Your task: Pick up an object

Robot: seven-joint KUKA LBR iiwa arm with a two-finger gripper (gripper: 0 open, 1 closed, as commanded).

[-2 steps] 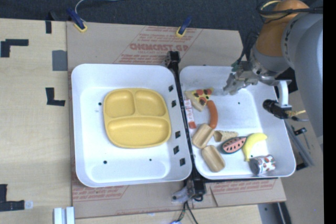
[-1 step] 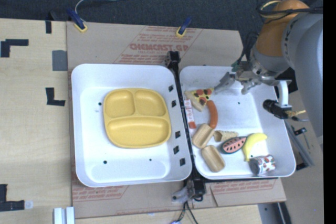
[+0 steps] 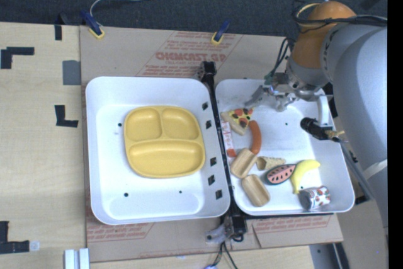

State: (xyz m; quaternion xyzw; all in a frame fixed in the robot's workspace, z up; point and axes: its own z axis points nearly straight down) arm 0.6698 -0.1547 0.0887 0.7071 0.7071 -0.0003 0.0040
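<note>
While the gripper (image 3: 272,92) hovers with nothing between its open fingers, you have the sausage (image 3: 255,137) lying just below it in the right bin (image 3: 337,195); likely light, stiff and smooth, it wants pinching across its middle.

The arm (image 3: 362,91) is a thick, rounded tube of smooth pale grey, with a glossy orange band (image 3: 318,34) bulging like a dome above the wrist. Thin dark cables loop around the orange part. Below it sits a cluster of silvery metal parts, with a black fitting at about four o'clock from them and a white bracket beside it.
</note>
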